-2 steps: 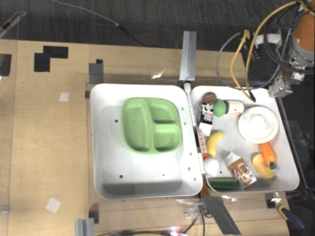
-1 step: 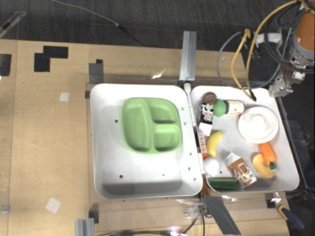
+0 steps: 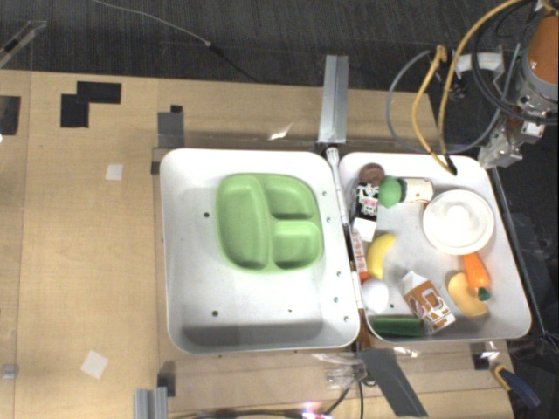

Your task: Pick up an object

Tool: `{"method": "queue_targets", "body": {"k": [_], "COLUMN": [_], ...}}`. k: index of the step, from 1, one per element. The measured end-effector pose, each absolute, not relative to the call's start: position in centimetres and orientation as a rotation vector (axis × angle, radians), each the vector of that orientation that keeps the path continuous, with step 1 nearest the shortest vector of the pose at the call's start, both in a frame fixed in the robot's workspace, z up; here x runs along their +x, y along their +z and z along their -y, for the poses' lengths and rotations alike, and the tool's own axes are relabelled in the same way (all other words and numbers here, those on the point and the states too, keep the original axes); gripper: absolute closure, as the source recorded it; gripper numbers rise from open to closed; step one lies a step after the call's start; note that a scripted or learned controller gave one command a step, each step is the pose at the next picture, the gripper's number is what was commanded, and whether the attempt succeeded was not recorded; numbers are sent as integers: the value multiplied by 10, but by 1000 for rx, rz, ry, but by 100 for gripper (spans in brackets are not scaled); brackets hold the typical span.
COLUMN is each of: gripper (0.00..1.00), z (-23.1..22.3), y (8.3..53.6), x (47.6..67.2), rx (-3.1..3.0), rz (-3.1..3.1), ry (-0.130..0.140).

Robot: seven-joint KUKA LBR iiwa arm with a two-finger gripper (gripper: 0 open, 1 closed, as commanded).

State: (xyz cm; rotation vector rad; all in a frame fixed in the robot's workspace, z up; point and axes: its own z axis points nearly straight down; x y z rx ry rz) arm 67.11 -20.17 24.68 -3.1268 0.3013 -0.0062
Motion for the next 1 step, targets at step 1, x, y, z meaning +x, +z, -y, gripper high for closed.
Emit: {"method": "queue_targets", "body": {"k": [1], "gripper": [100], "z": [206], "y": [207], "x": [606], "rx": [-3122], "rz": [-330], "ry": [1]}}
